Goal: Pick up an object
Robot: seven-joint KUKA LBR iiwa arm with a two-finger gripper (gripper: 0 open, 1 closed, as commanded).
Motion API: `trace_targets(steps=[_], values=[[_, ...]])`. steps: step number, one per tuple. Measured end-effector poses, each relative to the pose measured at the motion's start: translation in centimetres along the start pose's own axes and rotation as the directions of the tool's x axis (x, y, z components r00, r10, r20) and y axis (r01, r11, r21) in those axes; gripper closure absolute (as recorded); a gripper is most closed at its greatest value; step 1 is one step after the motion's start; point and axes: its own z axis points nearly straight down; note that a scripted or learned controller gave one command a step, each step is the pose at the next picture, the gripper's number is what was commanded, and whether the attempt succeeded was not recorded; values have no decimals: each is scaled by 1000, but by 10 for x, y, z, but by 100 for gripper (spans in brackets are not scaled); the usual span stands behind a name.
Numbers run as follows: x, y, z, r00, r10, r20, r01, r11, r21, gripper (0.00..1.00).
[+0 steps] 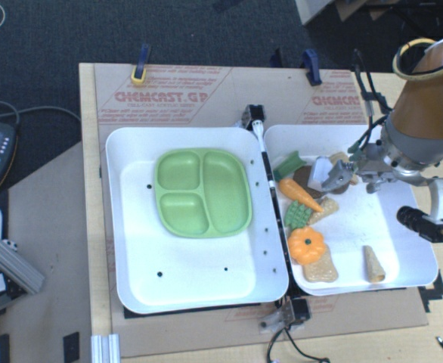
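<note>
- Green is what I hit first panning from the left: a pale green divided plate (204, 191), three compartments, lying flat in the left bin (131, 271). Nothing on it.
- Cardboard sheet under both bins has red print, I can read "CHEMCAST G.P" (161, 97) above the left bin and the same again, partly cut off, above the right one. A yellow clamp (140, 66) and a blue clamp (310, 66) pin the sheet to the desk (89, 203).
- Right bin (410, 271) is where the pickable stuff lives, mostly crowded along its left wall: an orange carrot (300, 194), a dark green knobbly piece (298, 215) just below it, an orange pumpkin (308, 246) touching a tan cracker-looking slab (320, 269), and a tan cone-ish piece (373, 264) sitting apart to the right.
- End effector (338, 177) is low over the top of that pile, near the carrot's upper end and some brown and grey bits I can't identify. Whether it's clenched or released, I honestly cannot tell from this angle, and I see nothing clearly gripped.
- My read: we're at the reach/descend stage, grasp not confirmed. Next move needs a clean close on one item, then a straight lift; the clutter there makes a slip or a double-grab likely.
</note>
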Motion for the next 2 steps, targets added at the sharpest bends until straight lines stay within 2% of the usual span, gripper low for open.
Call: trace_targets(steps=[1,2], values=[[0,3,-7,1000,-3,2,3,1000,-14,0],[7,5,55,1000,-3,1,3,1000,-8,0]])
